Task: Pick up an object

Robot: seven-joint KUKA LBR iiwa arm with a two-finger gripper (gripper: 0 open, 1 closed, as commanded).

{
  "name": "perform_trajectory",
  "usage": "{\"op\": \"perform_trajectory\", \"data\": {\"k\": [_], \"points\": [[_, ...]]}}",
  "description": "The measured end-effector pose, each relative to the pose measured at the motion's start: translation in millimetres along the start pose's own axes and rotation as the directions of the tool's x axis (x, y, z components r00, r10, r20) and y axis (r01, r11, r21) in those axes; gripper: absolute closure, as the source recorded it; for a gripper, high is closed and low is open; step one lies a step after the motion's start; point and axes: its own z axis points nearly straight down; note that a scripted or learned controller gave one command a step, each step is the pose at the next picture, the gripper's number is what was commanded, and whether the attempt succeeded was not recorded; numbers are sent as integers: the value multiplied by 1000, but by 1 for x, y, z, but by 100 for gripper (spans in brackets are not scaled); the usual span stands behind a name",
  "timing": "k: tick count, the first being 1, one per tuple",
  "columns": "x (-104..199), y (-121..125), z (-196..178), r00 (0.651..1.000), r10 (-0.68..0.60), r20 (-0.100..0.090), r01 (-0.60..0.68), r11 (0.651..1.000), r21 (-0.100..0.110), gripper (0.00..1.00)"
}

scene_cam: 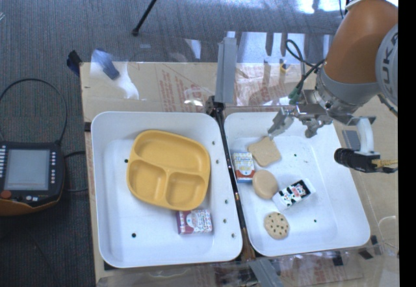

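Observation:
My gripper point(296, 125) hangs over the back part of the right bin point(338, 214), its two fingers spread open with nothing between them. Just below and left of it lies a tan toast slice point(264, 151). In front of the toast sit a round bun point(264, 184), a black-and-white cow-print carton point(294, 194) and a chocolate-chip cookie point(277, 224). A small milk carton point(244, 165) rests against the right bin's left wall.
The left bin point(110, 227) holds a yellow divided plate point(170, 169) and a small red-and-white carton point(195, 221) near its front. A black cylinder point(354, 158) on the arm juts over the right bin's right side. A control pendant point(29, 175) lies on the floor at far left.

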Motion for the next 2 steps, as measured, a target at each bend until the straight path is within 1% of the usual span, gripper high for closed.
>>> {"op": "perform_trajectory", "data": {"k": [1,2], "points": [[-37,42,146,1000,3,-2,-2,1000,12,0],[-18,21,160,1000,6,6,-6,1000,-18,0]]}}
